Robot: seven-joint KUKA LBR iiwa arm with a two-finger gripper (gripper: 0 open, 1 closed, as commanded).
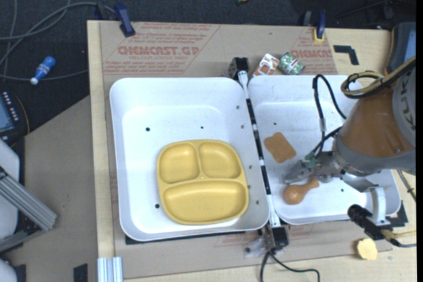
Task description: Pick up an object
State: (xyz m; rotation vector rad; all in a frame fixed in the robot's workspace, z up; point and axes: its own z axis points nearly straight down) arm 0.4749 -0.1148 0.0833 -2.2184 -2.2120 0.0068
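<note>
Gripper (pixel 305 170) sits low in right bin (pixel 291 109), fingers' state impossible to tell. Orange pear-shaped toy (pixel 299 192) lies just at its 6 o'clock; brown flat piece (pixel 279 146) at 10 o'clock. Yellow divided plate (pixel 201 181) fills left bin (pixel 132 142).

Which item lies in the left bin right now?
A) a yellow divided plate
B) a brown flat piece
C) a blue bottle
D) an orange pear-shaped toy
A: the yellow divided plate rests in the left bin, while the brown flat piece and the orange pear-shaped toy lie in the right bin near the gripper.
</note>
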